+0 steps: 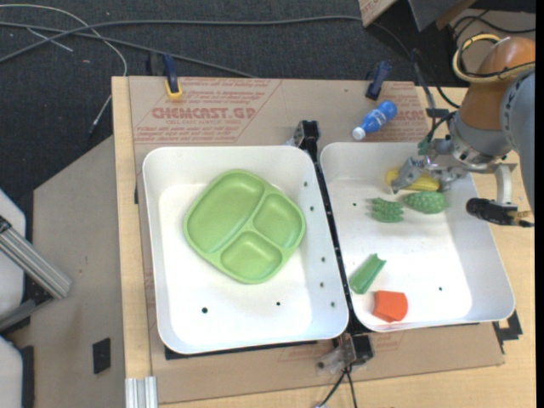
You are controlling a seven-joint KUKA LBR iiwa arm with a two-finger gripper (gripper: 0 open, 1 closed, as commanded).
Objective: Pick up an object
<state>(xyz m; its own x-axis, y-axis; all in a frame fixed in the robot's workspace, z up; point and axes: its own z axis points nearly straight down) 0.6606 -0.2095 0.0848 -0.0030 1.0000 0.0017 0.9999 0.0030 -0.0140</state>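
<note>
Arm: grey with orange band, reaches in from 3 o'clock; wrist hangs over the upper part of the right bin (476, 287), likely because most of the small objects cluster there.

Gripper (422, 174): low over the cluster at about 1 o'clock within the right bin, pointed down and toward 9 o'clock. Whether it is spread or pinched cannot be told; metal parts and objects overlap there. Nothing visibly held.

Yellow object (397, 177): at the gripper tip, touching or just beside it; partly hidden, so shape unclear. Probable target, judging by where the tool is aimed.

Bumpy green object (425, 202): just below the gripper, toward 6 o'clock of it; lies flat on the bin floor.

Leafy green object (387, 209): just beside the bumpy one, at its 9 o'clock; also lying loose.

Green wedge (367, 274): well apart, at 7 o'clock of the cluster, near the bin's left wall.

Orange block (390, 305): near the bin's 6 o'clock rim, just below the wedge.

Left bin (170, 313): holds a green divided plate (245, 225), lying flat near the middle, out of the arm's present reach line.

Blue bottle (375, 120): on its side on the cardboard surface (136, 228), outside both bins at 12 o'clock of the right bin.

Stage (judgement): approach or closing on the cluster; lift not yet made.

Risk (judgement): crowded objects may be nudged rather than caught.
</note>
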